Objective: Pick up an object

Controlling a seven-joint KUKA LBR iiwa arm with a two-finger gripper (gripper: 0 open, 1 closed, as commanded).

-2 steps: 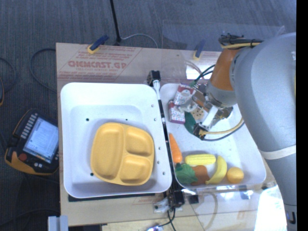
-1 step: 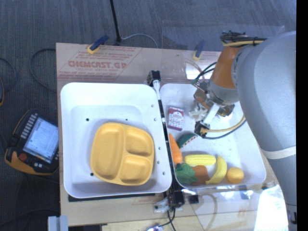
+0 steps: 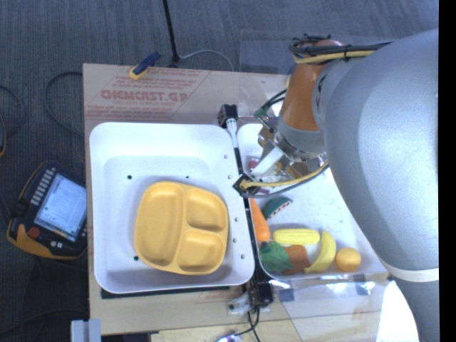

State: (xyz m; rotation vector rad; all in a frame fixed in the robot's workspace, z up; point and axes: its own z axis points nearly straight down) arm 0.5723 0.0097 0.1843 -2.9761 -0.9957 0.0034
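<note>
My gripper hangs low over the upper left part of the right bin, close to the wall between the two bins. Toy foods lie below it toward the near end of that bin. A watermelon slice is the closest, just below the gripper. An orange carrot lies along the left wall. Further down are a corn cob, a banana, a round yellow-orange fruit, a green leafy vegetable and a red-orange piece. The arm's large grey body hides the bin's right side.
The left bin holds a yellow divided plate. Both bins rest on a brown cardboard sheet with a blue and yellow clip at its far edge. A teach pendant lies on the carpet at left.
</note>
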